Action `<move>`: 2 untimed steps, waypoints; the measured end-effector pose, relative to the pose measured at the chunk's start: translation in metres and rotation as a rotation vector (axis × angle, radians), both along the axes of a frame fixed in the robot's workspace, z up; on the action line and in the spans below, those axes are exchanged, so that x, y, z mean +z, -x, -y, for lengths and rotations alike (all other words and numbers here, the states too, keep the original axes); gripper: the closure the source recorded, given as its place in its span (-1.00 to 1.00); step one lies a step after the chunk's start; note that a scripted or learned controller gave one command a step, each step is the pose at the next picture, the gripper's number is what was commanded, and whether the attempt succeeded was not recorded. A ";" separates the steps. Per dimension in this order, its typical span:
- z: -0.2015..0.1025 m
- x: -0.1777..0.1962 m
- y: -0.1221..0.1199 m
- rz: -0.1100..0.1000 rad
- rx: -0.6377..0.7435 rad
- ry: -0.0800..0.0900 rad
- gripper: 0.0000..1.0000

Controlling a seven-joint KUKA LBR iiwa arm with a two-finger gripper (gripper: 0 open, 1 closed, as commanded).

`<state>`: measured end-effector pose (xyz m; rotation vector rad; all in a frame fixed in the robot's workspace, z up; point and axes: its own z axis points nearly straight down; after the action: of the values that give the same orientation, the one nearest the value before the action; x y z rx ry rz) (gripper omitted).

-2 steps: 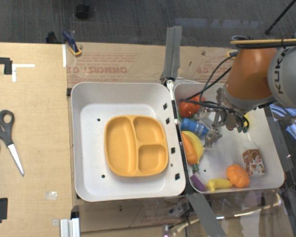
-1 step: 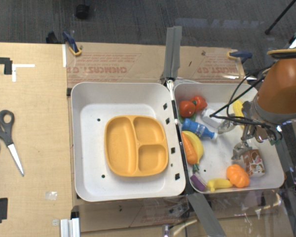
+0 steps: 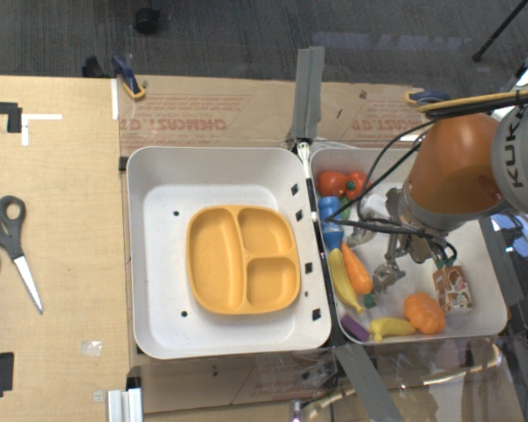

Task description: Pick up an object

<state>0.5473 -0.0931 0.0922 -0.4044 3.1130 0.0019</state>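
- Two-finger metal gripper [image 3: 389, 277]: hangs low in the right white bin [image 3: 488, 319], under the grey arm with orange band [image 3: 458, 170]. Nothing shows between its tips; whether the claw is apart or together I cannot tell.
- Small orange plastic carrot [image 3: 356, 271]: likeliest target, just beside the gripper at its 9 o'clock. Judged light, stiff and smooth, so apt to slip; best taken across its thick middle, not the tapered end.
- Right white bin, other contents: red plastic tomato-like piece [image 3: 333, 183] at 12 o'clock; blue plastic piece [image 3: 329, 209] below it; yellow plastic banana-like piece [image 3: 344, 281] touching the carrot; round orange plastic fruit [image 3: 424, 312] at 5 o'clock; yellow piece [image 3: 392, 327] and purple piece [image 3: 355, 328] along the 6 o'clock wall; small brown-and-white printed carton [image 3: 451, 289] at 4 o'clock.
- Left white bin [image 3: 150, 236]: holds one yellow three-compartment plastic tray [image 3: 244, 259], centred, its compartments bare.
- Bench, 9 o'clock of the bins: grey-handled scissors [image 3: 13, 244].
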 end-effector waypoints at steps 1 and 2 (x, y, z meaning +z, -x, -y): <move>0.017 0.000 0.044 0.002 -0.085 0.001 -1.00; 0.088 0.036 0.055 -0.001 -0.250 -0.001 -1.00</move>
<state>0.4926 -0.1808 0.1279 -0.0133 3.1397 0.0038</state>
